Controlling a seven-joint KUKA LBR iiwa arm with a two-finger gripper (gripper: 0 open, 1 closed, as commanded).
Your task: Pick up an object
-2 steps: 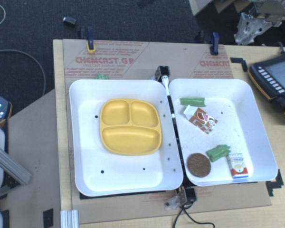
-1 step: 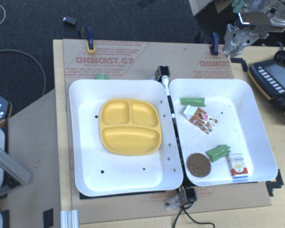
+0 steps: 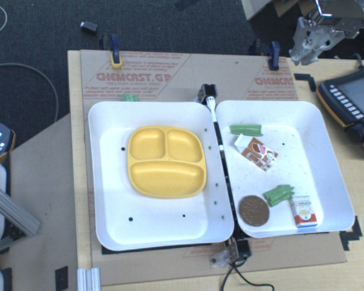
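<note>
Overhead slanted view of the bench, with two shallow white bins side by side on a brown board.

Left bin (image 3: 106,162): holds a yellow divided plate (image 3: 167,161) with three compartments, lying flat near the bin's centre, apart from all four walls.

Right bin (image 3: 327,144): holds five loose objects. A green bean-like piece (image 3: 246,128) lies near the far wall. Just in front of it sits a brown-and-white patterned packet (image 3: 255,152), tilted (its print is too small to read). Toward the near wall, a round brown disc (image 3: 254,210) lies flat close to the divider between the bins. A second green piece (image 3: 278,194) lies just beside the disc, on its right. A small carton with red and white markings (image 3: 303,211) rests near the front rim, just beside that green piece.

Arm: the gripper (image 3: 306,48) hangs at the upper right of the view, beyond the far edge of the right bin and well apart from every object in it. Nothing is visible between its fingers; how far they are spread cannot be told from this angle.

Surroundings: two clamps, one with a yellow grip (image 3: 115,50) and one blue (image 3: 273,54), fix the board's far edge. A black handheld pendant (image 3: 346,102) lies to the right of the bins.
</note>
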